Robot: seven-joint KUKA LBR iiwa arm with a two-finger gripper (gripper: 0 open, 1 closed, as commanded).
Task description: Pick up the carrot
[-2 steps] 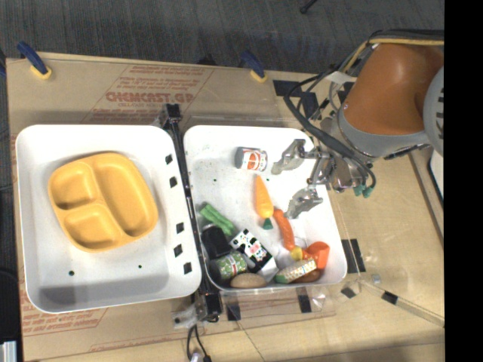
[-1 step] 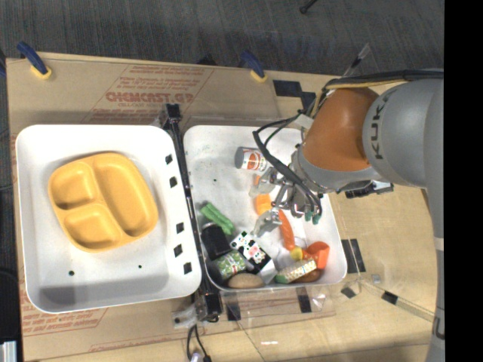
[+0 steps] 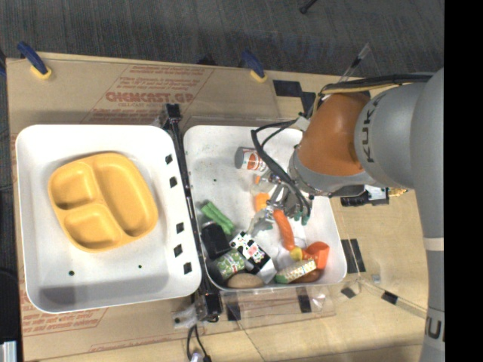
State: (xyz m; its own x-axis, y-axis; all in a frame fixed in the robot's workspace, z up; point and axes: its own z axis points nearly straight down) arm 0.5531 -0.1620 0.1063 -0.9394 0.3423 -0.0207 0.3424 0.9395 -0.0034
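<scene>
The carrot, a slim orange stick, lies slanted on the floor of the right bin, near its right wall. My gripper hangs right over the carrot's upper end, below the grey arm and its orange band. Its fingers stand open, one on each side of that upper end, and the carrot rests on the bin floor. The wrist hides the spot where carrot and gripper meet.
A silver can lies behind the gripper. A green piece, a black block, a black-and-white box, a brown potato and an orange-red pepper crowd the front. The left bin holds a yellow divided plate.
</scene>
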